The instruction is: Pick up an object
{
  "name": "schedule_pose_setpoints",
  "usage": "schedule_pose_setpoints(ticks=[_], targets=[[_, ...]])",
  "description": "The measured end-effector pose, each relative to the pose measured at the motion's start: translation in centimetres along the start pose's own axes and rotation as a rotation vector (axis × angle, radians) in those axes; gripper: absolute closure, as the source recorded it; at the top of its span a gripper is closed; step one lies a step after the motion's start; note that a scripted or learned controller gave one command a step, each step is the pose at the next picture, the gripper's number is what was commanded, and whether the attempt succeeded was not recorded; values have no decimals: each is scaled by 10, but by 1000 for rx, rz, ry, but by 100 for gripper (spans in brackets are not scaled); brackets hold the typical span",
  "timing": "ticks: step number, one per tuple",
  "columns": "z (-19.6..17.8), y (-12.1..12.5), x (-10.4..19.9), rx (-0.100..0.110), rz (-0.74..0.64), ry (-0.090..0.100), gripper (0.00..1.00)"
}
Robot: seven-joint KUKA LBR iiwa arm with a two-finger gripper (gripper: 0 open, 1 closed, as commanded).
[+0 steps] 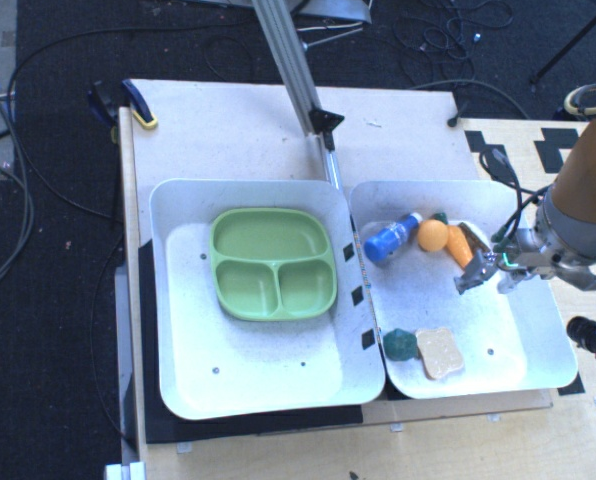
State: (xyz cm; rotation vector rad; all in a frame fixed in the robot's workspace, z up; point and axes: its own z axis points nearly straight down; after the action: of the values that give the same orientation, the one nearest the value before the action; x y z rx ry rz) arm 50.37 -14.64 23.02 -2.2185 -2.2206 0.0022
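The end effector (475, 273) hangs low over the right bin (538, 353), just right of the carrot (459, 245); its opening is too blurred to tell. An orange ball (433, 235) and blue bottle (389, 239) lie beside the carrot. The green tray (275, 264) sits in the left bin (193, 358).

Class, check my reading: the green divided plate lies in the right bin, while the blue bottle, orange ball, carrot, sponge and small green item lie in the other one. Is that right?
One detail is wrong. The camera view shows the green divided plate in the left bin, not the right. The blue bottle, orange ball, carrot, sponge and small green item do share the other bin.
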Motion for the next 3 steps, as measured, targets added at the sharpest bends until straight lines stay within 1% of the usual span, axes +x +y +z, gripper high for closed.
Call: schedule_pose_setpoints(ticks=[1, 3], targets=[[-1, 1, 0, -2, 0, 0, 0], [87, 1, 6, 2, 2, 1, 0]])
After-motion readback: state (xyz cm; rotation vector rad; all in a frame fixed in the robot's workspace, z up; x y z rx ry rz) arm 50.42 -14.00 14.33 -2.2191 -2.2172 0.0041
